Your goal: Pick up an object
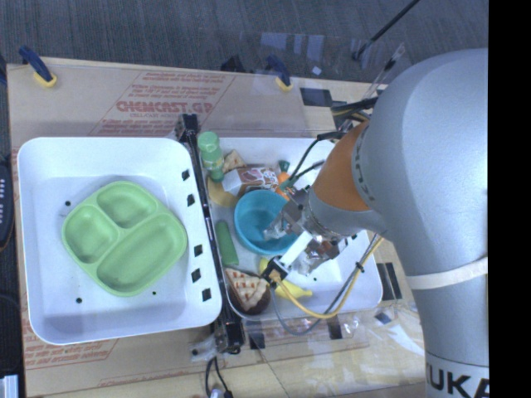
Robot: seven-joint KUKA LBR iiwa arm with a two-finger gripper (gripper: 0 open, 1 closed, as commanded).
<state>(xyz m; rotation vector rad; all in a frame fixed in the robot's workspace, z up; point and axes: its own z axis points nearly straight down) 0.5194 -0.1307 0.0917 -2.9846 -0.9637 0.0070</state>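
- Gripper [292, 254] low in right bin, tip between round blue plastic bowl [261, 220] and yellow banana-shaped toy [286, 286]; grip state cannot tell, nothing visibly held.
- Bowl touching or just beside gripper on its left; banana toy just below.
- Nearby: green cucumber-like stick [226, 242], brown toast-like piece [246, 287], green bottle [209, 154], small printed packet [259, 177].
- Right white bin [365, 279] cluttered; left white bin [37, 247] holds light green divided plastic plate [124, 237], well apart.
- Step, judged: descent or grasp attempt, likely on the banana toy or bowl rim.
- Next calls for: secure closure on one item, straight lift, avoid dragging the bowl.
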